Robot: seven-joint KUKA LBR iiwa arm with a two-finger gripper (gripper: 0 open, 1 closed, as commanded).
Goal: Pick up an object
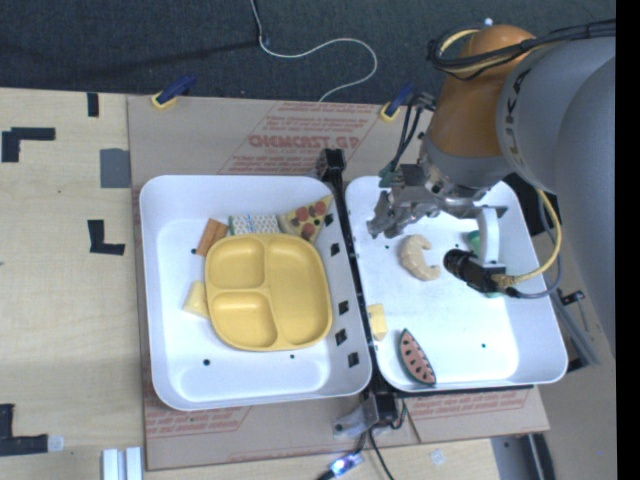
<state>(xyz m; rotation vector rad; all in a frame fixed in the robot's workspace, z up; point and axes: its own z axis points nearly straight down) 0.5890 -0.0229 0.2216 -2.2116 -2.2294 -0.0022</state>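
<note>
Whether the jaws are parted or closed, you cannot tell. Nearest you, a watermelon slice (417,357) lies in the right bin (520,353). Farther in, a croissant (419,257) rests just beside the gripper (385,222). Across the divider, your yellow divided plate (268,290) sits in the left bin (175,363).

arm — grey, orange band above wrist, reaching in from right | tool (385,218) — pointing down, low

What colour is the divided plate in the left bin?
Yellow; the divided plate shows plainly in the camera view, lying in the left bin.
</note>
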